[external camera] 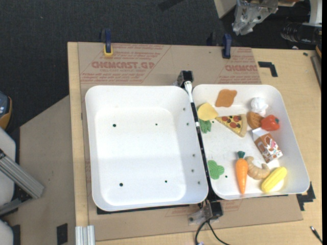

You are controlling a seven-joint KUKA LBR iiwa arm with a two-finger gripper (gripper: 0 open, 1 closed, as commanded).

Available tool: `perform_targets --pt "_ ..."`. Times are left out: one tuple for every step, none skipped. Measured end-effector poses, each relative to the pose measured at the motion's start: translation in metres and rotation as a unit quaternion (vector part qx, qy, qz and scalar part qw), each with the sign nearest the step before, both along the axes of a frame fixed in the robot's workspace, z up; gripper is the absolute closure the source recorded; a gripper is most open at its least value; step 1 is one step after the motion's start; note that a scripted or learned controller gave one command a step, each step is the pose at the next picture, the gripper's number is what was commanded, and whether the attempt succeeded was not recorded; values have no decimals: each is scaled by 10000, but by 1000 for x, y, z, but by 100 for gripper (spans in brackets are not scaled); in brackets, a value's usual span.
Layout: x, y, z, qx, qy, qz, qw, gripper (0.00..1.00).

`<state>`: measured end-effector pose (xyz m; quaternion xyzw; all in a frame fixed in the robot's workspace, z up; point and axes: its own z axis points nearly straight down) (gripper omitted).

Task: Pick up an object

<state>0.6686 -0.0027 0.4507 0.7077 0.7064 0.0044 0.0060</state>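
Nearest the camera, at the bench's point(51, 137) front edge, a black cable and connector point(210, 212) sit just below the seam where the two white bins meet. Beside them, the left bin point(97, 106) shows a bare white floor marked by four small dark dots. All the toy food lies in the right bin point(301, 172). Along that bin's front edge lie an orange carrot point(240, 174) with a green top, a tan peanut-shaped piece point(257, 169) touching it, and a yellow corn cob point(274, 179) in the front right corner. A green leafy piece point(215, 170) rests by the front left edge, near the seam. Midway along the right side sits a brown and white wrapped snack point(268, 147), tilted. Farther back, a red tomato point(270, 122) with a green stem touches a brown roll point(254, 119), and a white crumpled lump point(258, 104) lies just behind them near the back right corner. A pizza slice point(231, 123) with red dots points toward the right, its crust end near a yellow disc point(206, 111) and a small green piece point(205, 126) against the left wall. An orange flat piece point(225, 98) lies by the back edge. Two blue clamps point(107, 39) hold the brown board at its far edge. The gripper point(246, 20) hangs well beyond the bench's far edge, above the dark floor, apart from every object; I cannot tell how its fingers stand, and nothing shows between them.
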Motion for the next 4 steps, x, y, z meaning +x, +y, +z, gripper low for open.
perform_targets --pt "-3 83 -44 25 100 51 9999 100" --pt "-57 176 -70 20 106 63 9999 100" --pt "-68 231 -40 25 53 39 10000 100" --pt "-68 228 -30 20 52 24 10000 100"
